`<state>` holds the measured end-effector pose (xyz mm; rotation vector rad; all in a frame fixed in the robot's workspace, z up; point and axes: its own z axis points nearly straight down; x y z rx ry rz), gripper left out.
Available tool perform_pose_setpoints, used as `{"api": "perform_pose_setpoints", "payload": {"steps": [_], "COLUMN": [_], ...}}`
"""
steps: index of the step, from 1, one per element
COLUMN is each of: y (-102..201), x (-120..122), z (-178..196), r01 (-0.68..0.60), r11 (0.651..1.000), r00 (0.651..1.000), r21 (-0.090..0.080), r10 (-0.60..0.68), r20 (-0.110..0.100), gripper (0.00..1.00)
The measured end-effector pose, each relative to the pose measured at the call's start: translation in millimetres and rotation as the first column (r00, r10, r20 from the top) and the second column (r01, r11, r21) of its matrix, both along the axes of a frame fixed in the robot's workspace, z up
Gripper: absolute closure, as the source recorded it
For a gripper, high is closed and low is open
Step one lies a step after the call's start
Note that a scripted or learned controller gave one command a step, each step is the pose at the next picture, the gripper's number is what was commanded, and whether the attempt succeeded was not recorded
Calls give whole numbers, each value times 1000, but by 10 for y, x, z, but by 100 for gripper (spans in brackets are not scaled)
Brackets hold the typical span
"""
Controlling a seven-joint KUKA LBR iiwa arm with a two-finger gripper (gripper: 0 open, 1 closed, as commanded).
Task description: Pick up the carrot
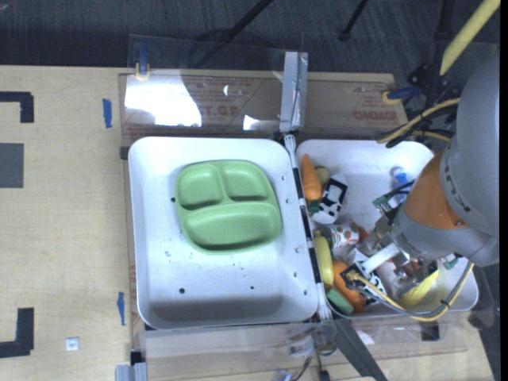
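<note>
Two white bins sit side by side on the desk [63, 213]; the left bin [151, 292] holds a green divided plate [228, 205]. Over the right bin [365, 153], the arm's tool [379, 264] hangs low among clutter, its grip impossible to tell. Against that bin's left wall lies the carrot [311, 179], well apart from the tool.

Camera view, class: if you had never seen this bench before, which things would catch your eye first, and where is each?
The green divided plate stands out, lying alone in the left bin. Next comes the grey arm with its orange band, reaching in from the right over the right bin. There, bright toy foods crowd the left side, with the carrot at the divider.
</note>
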<state>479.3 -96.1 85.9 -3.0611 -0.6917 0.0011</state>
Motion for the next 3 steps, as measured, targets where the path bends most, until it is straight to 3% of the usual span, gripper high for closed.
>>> {"api": "perform_pose_setpoints", "payload": {"steps": [1,2,3], "y": [7,-434,-372], "x": [11,12,1216], "z": [106,3,945], "r01": [-3,237,237], "r11": [1000,972,971], "r00": [1000,972,971], "r21": [0,0,-2], "r10": [3,-237,-237], "r20": [2,2,-2], "gripper": [100,100,100]}}
